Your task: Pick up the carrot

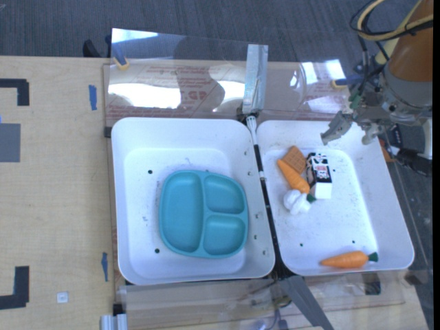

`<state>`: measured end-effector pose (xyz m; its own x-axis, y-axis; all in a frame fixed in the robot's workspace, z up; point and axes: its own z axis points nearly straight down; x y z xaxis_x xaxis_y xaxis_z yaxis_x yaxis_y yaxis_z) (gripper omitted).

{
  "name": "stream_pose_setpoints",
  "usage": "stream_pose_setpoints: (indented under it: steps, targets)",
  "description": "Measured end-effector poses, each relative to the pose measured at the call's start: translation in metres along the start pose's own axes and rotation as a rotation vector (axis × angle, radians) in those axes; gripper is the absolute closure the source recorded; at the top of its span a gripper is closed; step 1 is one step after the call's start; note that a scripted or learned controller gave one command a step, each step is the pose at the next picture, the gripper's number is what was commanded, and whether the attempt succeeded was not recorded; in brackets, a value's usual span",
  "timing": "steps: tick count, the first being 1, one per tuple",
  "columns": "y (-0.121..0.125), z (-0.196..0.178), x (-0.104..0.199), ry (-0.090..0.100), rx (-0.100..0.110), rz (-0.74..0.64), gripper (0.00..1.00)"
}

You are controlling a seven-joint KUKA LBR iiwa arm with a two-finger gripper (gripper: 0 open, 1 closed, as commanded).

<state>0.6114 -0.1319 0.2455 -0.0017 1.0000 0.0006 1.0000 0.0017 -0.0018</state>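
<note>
An orange carrot [346,259] with a green stub lies on its side near the front edge of the right bin [392,205]. A second orange, carrot-shaped piece [294,176] lies at a slant in a cluster at that bin's left side. My gripper [353,132] hangs over the bin's back right corner, well above and behind both orange pieces. Its fingers [335,130] are spread open with nothing between them.
The cluster also holds a tan cracker-like piece [294,157], a black and white carton [318,168], a white block [322,191] and a white garlic-like lump [296,201]. The left bin [130,150] holds a teal divided plate [203,212]. Clear panels stand behind both bins.
</note>
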Motion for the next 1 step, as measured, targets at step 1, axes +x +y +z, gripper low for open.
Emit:
stream_pose_setpoints:
  steps: [1]
  targets:
    - [-0.0191,0.1285,0.0322,-0.006,-0.028,0.054,0.0]
